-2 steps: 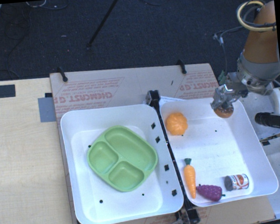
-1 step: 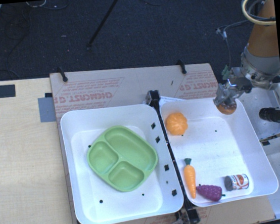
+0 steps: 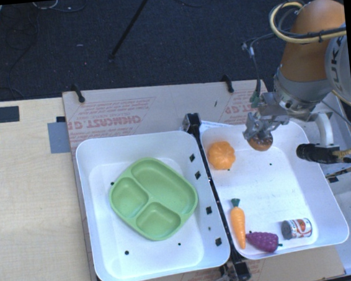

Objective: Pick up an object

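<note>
While hanging over the right white bin [image 3: 323, 215], the two-finger gripper [image 3: 260, 135] grips 1 small round brown-orange object [image 3: 262, 143].
An orange pumpkin-shaped toy [image 3: 221, 155] sits near, apart from it.

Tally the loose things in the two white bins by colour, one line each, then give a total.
Orange: 2, the round fruit and the carrot
Green: 1, the divided plate
Purple: 1, the grapes
Red and white: 1, the can
Total: 5

Even bright light, soft shadows, slight blur overall.
</note>
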Motion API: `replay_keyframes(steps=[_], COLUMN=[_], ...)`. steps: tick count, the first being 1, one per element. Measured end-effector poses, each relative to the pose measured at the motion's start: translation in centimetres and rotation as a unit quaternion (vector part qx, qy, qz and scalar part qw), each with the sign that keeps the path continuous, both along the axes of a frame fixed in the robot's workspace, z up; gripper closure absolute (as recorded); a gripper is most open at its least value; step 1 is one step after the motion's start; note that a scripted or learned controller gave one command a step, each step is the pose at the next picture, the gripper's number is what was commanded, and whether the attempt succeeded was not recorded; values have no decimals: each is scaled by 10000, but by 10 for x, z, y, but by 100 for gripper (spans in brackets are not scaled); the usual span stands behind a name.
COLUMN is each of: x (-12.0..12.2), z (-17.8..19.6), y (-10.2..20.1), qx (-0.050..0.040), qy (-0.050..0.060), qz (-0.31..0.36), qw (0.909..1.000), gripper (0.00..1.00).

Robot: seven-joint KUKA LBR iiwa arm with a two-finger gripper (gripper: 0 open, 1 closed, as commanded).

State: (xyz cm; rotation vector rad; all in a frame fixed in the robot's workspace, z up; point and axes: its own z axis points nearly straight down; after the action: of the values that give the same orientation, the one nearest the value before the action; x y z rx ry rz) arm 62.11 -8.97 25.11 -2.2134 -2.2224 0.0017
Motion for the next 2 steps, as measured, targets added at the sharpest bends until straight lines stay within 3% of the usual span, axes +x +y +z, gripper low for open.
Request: replay_keyframes(steps=[2], x=[4], z=[-12], y=[120], qx=[-6], qy=[0], qz=[0], qw=[10000], gripper=[100])
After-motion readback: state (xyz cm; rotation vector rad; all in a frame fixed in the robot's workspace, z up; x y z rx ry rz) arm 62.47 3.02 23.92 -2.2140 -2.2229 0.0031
